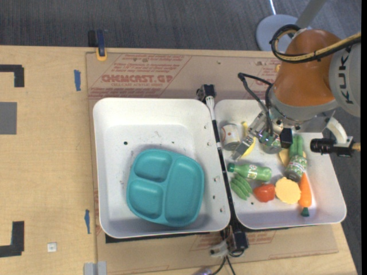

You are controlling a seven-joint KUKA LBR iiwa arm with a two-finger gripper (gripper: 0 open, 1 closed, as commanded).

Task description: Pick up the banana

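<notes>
Camera view has my two-finger gripper low in the right white bin, fingers straddling the yellow banana, grip unconfirmed. Worry: the small can and green bottle crowd it, so a snag or slip.

The yellow banana lies tilted in the right bin's upper left, partly covered from above.

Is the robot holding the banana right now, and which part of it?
It cannot be told. The gripper sits right above the banana in the right bin, at its upper end, but the view does not show a real grip.
</notes>
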